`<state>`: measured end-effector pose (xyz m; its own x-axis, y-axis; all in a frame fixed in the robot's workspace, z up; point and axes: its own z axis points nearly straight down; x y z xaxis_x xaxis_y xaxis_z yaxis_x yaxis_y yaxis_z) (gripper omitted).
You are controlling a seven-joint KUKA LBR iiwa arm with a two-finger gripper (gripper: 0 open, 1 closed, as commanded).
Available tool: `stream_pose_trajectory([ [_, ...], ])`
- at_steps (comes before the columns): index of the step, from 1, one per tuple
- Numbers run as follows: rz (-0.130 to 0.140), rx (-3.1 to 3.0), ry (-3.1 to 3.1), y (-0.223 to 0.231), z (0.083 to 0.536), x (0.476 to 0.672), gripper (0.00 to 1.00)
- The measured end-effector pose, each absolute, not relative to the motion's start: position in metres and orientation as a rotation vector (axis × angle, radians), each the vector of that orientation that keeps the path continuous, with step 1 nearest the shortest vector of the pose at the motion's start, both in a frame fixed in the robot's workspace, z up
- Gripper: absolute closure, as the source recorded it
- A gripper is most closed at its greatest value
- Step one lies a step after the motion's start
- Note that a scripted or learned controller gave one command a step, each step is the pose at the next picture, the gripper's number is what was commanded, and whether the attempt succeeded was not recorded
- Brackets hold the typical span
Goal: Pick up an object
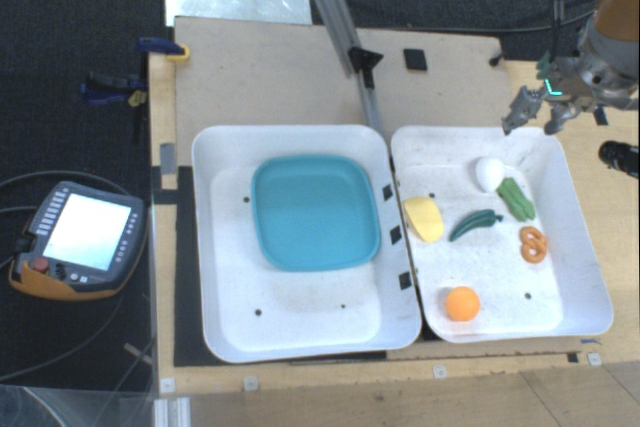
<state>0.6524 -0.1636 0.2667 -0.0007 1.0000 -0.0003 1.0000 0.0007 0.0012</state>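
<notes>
Teal square plastic plate sits in the left white bin, nothing on it. Left of the bench, on the dark floor — a handheld control pendant with a lit screen. Blue clamps grip the bench's left edge. A slanted grey metal pole crosses from the top toward the seam between bins.

Right white bin holds the candidates: a pale yellow rounded block by the left wall, an orange ball toward the near edge, a dark green curved pepper-like piece mid-bin, a white egg-shaped object touching a light green ridged gherkin-like piece, and a small orange pretzel shape toward the right.

Two-finger gripper hangs above the bin's far right corner, fingers apart, nothing between them.

Step in hand, as I judge it: approach — no object chosen or contacted yet. Next move calls for travelling inward over the bin, lining up over one item and descending. The orange ball stands well apart from the rest, so looks the cleanest target. The egg and gherkin crowd each other; a finger could nudge one while closing on the other. The bin's far rim sits just beneath the gripper.
</notes>
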Motion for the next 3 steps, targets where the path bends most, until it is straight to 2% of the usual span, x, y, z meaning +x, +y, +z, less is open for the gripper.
stream_pose_trajectory([
  [1, 0.001, 2.220, 2.222, -0.164, 0.267, 0.652, 0.00],
  [2, -0.003, 2.223, 2.224, -0.167, 0.212, 0.661, 0.00],
  [3, -0.003, 2.224, 2.223, -0.174, 0.152, 0.658, 0.00],
])
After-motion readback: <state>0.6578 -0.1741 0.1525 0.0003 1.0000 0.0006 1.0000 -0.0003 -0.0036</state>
